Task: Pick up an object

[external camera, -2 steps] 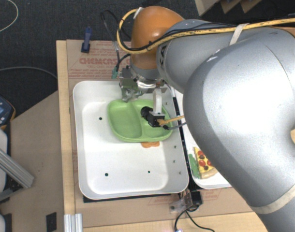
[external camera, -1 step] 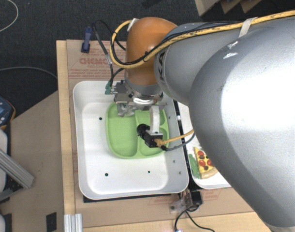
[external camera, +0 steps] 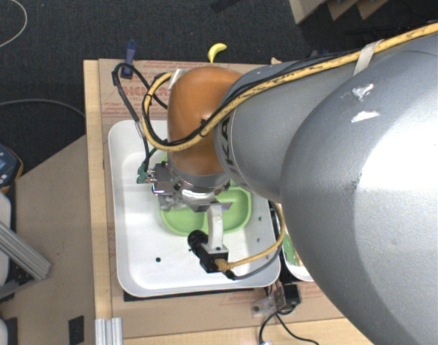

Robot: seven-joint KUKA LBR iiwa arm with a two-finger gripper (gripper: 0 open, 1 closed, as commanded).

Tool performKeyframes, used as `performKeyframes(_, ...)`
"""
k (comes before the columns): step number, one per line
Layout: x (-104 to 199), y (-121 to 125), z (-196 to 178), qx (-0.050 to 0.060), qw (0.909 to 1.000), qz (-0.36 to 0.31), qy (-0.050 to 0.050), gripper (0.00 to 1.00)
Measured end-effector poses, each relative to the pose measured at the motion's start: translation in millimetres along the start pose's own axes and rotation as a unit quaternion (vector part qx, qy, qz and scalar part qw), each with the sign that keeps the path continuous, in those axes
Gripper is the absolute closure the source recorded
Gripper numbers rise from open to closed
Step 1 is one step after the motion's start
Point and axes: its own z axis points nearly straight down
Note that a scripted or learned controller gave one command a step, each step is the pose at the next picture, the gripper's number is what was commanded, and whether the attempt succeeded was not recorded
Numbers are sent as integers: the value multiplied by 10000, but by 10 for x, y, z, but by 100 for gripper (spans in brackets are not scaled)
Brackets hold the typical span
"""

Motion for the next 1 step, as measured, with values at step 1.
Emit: performKeyframes(1, -163, -371, 535, -1, 10000, 38, -17, 100)
